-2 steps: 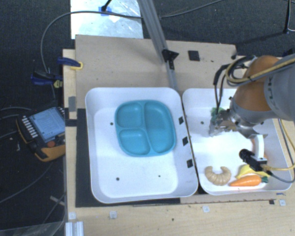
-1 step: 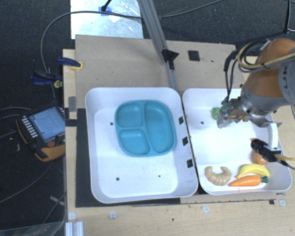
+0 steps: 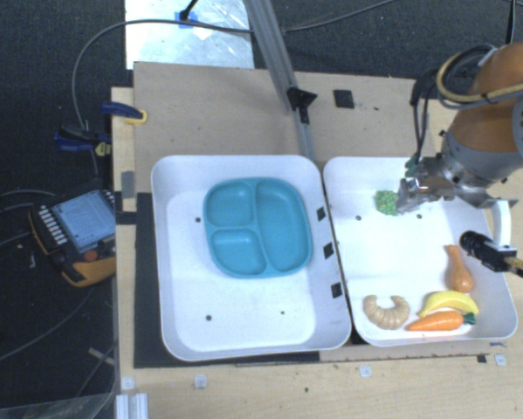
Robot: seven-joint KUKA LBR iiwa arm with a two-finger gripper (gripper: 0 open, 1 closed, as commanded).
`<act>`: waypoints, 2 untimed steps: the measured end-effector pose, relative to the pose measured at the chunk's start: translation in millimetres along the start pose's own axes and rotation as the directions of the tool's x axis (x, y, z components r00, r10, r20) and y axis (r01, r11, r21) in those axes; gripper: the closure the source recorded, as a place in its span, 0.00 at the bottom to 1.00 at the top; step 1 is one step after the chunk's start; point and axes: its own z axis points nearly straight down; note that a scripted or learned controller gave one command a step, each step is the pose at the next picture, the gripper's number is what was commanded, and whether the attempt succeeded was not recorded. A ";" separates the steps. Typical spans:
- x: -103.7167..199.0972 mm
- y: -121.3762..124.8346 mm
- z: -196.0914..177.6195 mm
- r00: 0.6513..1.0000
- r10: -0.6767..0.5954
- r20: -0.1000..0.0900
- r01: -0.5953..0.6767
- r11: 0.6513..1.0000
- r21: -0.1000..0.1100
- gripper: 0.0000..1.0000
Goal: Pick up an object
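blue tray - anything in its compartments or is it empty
Empty. The blue tray in the left bin shows three bare compartments; the food pieces lie in the right bin.

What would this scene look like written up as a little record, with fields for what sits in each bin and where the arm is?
left bin: holds a blue divided plate
right bin: green broccoli-like piece, croissant, banana, carrot, orange gourd-shaped piece
arm: reaches in from the right, over the right bin's far side
gripper: right beside the green piece, touching or nearly so
jaws: state cannot be told
grasp: no object seen held
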 end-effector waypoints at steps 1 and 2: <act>4.5 -6.7 -50.0 1.000 -0.001 0.000 0.001 1.000 0.000 1.00; 51.9 1.8 -36.9 1.000 -0.004 -0.002 0.004 1.000 0.004 1.00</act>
